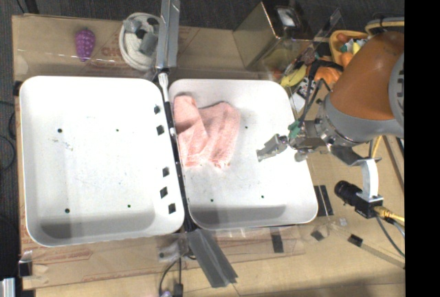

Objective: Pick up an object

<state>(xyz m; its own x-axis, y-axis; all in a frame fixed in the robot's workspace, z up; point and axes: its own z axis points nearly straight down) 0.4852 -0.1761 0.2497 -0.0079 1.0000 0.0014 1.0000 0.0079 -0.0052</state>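
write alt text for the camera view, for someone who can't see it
A crumpled pink cloth lies in the right white bin, against its left wall. The gripper hangs over the same bin, right of the cloth and apart from it.

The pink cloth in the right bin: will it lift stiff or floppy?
The crumpled pink terry cloth lies in soft folds, so it will probably droop and hang. Its fuzzy surface should resist slipping. A pinch on one fold may lift only part; the rest likely drags across the right white bin.

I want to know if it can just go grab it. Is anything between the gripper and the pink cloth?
No. In the camera view, just bare white bin floor lies between the gripper and the cloth.
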